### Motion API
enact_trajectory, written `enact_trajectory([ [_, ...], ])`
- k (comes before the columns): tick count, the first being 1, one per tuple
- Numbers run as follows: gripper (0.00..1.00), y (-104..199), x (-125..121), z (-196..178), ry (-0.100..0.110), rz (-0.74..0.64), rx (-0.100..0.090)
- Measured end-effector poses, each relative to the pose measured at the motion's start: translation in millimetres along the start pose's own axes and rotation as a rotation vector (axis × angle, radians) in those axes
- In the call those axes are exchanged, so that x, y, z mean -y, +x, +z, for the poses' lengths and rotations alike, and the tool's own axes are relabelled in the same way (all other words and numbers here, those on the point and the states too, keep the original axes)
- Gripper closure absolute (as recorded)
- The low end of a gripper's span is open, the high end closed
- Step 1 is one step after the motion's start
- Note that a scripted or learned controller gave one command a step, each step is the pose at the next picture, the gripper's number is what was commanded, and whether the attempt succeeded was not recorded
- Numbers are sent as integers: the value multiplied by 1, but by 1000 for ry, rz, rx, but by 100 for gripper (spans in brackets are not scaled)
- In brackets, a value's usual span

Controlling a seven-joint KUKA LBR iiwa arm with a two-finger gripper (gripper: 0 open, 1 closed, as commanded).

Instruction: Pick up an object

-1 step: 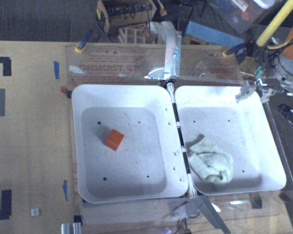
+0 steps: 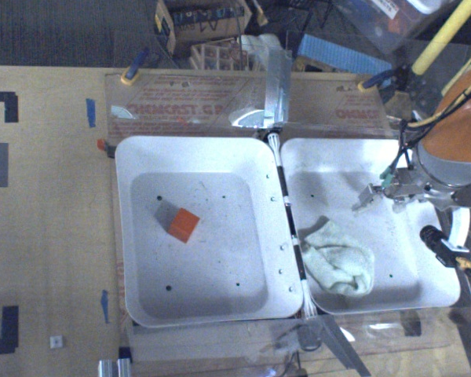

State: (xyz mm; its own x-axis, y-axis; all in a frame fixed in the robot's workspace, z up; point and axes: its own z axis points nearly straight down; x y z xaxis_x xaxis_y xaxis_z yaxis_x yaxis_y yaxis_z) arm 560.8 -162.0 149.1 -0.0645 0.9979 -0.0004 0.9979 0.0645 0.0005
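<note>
An orange block lies in the left bin, left of its middle, with a small grey patch just beside it on the upper left. A crumpled pale cloth lies in the right bin near its front left. My gripper hangs over the right bin's right half, pointing left, up and to the right of the cloth and apart from it. I see nothing held in it. The grey arm with its orange band comes in from the right edge.
A metal divider runs between the two bins. Behind them lie a cardboard sheet and a metal bracket. Boxes and clutter stand beyond the bench's back edge. A black cable part hangs by the right bin's right rim.
</note>
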Motion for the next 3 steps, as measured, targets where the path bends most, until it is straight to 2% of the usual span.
enact_trajectory([
  [1,0,-48,11,25,2,143,-1],
  [2,0,-29,18,61,-6,64,2],
  [3,100,-30,17,50,-11,66,3],
])
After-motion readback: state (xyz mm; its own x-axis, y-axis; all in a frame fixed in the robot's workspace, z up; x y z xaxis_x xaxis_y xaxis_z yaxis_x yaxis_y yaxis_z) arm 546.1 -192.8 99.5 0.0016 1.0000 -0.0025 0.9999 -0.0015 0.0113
